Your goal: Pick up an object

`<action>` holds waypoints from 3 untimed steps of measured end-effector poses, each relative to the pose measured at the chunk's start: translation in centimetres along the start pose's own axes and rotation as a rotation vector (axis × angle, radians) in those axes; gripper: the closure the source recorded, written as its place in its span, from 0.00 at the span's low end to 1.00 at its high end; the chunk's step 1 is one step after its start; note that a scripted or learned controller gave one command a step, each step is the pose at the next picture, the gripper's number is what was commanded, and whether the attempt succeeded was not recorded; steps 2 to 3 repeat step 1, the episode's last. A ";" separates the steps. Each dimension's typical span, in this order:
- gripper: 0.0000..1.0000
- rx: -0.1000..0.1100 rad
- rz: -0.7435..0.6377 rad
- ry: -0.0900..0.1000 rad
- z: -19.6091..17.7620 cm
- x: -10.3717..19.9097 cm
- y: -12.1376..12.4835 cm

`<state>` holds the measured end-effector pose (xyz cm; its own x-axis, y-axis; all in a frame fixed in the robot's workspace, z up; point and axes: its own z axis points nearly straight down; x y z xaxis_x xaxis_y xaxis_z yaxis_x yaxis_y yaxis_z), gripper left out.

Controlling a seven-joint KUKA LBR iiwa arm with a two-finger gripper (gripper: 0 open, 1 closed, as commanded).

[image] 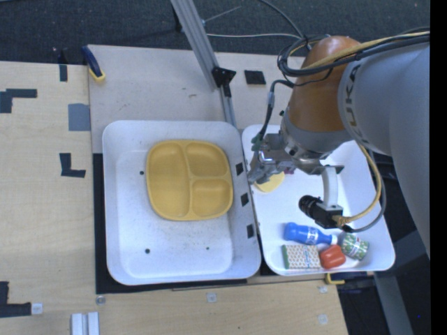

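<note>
Arm low over right bin (pixel 374 187), gripper (pixel 269 169) at its near-left corner, right above a pale yellow object (pixel 269 182). Fingers hidden; cannot tell their state. Blue bottle (pixel 306 234), patterned box (pixel 302 256), red piece (pixel 332 257) along bin's front. Left bin (pixel 126 208) holds yellow divided plate (pixel 189 179).
</note>
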<state>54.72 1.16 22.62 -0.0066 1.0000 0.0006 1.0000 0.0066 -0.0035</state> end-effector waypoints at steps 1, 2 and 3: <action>1.00 -0.002 0.000 0.000 0.4 4.3 1.0; 1.00 -0.002 0.000 0.000 0.4 4.3 1.0; 1.00 -0.002 0.000 0.000 0.4 4.3 1.0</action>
